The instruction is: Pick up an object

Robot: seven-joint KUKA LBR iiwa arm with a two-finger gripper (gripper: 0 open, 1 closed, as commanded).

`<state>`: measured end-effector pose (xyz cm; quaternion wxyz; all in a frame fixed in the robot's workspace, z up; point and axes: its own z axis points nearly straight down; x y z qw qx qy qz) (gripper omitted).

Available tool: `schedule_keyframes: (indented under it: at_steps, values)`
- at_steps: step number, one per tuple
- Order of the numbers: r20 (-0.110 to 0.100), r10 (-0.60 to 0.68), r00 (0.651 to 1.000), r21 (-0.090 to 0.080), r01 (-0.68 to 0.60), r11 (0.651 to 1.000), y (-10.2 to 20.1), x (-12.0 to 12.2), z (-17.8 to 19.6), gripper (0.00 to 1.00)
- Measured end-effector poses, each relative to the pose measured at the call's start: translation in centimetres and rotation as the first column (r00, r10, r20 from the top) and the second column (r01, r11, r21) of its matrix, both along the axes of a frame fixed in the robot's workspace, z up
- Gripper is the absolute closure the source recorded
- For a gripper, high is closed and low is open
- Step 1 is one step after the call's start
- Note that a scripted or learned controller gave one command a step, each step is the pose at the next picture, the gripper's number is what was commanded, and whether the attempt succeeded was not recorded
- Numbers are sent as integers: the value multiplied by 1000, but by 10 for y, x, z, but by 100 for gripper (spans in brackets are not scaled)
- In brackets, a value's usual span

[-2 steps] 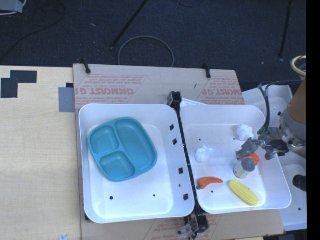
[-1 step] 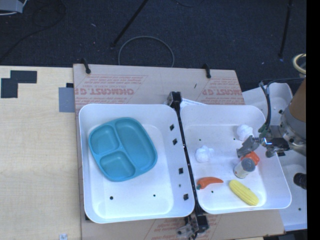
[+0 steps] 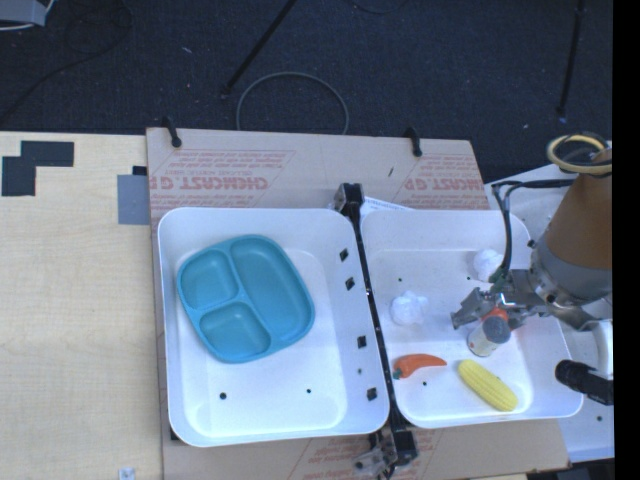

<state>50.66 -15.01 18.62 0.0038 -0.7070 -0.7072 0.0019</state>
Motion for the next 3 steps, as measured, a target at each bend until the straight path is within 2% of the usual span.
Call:
schedule_keyframes:
  at_steps: [1, 2, 3]
  values:
    - [18, -5, 1000, -12, 5, 1000, -6, -4, -55, 0]
    - [30, -3, 1000, -13, 4, 1000, -7, 1, -55, 0]
    - [37, -10, 999, -19, 10, 1000, -10, 2, -43, 100]
